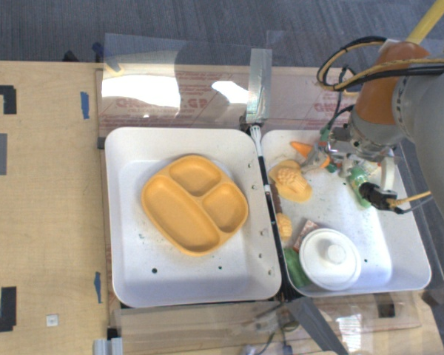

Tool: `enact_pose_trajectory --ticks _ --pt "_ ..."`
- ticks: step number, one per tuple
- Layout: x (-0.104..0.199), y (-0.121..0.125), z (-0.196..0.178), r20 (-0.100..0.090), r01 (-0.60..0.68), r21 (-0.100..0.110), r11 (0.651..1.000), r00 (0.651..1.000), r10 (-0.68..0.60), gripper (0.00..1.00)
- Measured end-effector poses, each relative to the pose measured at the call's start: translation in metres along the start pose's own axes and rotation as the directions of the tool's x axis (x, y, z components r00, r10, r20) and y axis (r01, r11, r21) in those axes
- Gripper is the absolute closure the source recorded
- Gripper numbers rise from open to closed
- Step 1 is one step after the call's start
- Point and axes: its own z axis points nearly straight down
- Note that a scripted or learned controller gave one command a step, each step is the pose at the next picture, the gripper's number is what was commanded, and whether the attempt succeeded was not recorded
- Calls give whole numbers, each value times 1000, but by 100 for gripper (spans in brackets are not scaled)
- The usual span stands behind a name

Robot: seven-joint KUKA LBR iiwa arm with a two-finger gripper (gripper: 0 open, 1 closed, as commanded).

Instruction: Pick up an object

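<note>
Bench (37, 198): light wood-coloured surface, black square markings along its left side, bits of blue tape (84, 103) near the bins. Two shallow white bins sit directly on it, side by side, edges touching at the middle. Left bin (126, 272) is the larger in view; right bin (407, 265) sits under the arm. Behind both bins stands a clear panel (170, 87) with glare, with a grey upright post (258, 87) at the seam between the bins.

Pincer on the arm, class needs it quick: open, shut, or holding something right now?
Pincer: cannot be told; it hangs low over the right bin, beside the orange carrot-like piece, with nothing seen gripped.
</note>
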Motion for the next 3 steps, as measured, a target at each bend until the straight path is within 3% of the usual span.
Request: enact_pose_trajectory --ticks 1,2,3 --pt "12 -34 0 6 7 -1 1000 1000 -7 0" --pt "11 -6 -35 6 195 1 981 981 -195 0" --pt "1 8 2 -1 192 28 981 981 -192 0"
